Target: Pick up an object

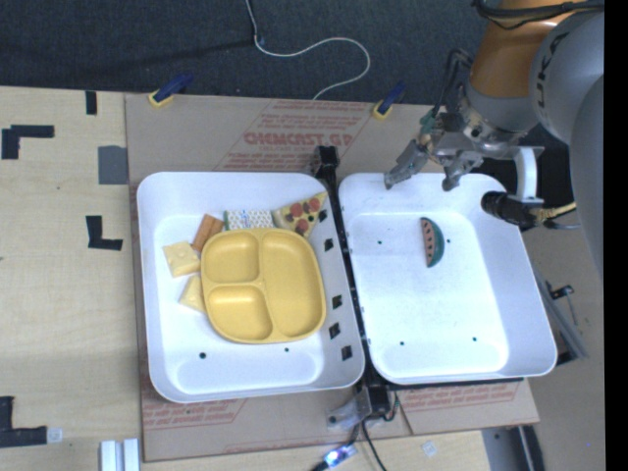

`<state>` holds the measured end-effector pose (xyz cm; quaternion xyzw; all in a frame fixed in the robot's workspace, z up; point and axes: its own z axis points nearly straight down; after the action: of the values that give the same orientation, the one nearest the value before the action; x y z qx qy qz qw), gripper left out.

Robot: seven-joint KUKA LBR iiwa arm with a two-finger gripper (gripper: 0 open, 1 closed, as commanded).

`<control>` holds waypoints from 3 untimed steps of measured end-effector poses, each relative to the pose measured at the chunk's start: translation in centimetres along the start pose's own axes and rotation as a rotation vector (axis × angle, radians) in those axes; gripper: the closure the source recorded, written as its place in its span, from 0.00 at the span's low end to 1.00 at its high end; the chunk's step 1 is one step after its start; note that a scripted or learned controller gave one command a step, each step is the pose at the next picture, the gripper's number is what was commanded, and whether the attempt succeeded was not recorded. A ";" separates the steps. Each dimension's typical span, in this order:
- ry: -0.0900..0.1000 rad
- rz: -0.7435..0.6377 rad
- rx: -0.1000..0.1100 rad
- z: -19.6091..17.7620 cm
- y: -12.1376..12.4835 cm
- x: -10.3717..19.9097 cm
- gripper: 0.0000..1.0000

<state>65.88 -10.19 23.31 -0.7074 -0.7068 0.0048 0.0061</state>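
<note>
A small watermelon-slice toy [432, 240] lies in the upper middle of the right bin [491, 351]. My gripper [428, 173] hangs above the back rim of that bin, up and slightly left of the slice, with its two fingers spread apart and nothing between them. In the left bin [167, 361] a yellow divided plate [263, 285] fills the middle. Around the plate's upper left lie a pizza-slice toy [304, 211], a brown stick [206, 231], pale cracker pieces [181, 258] and a patterned piece [247, 219].
Both bins rest on a cardboard sheet [285, 135] held by blue and yellow clips [172, 88]. A white cable [304, 49] loops over the dark cloth behind. A black divider clip [327, 161] stands between the bins at the back.
</note>
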 end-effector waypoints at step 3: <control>-0.002 -0.002 -0.008 10.7 -0.6 -0.1 0.00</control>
<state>65.08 -10.24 12.67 -0.7066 -0.7077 0.0029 0.0025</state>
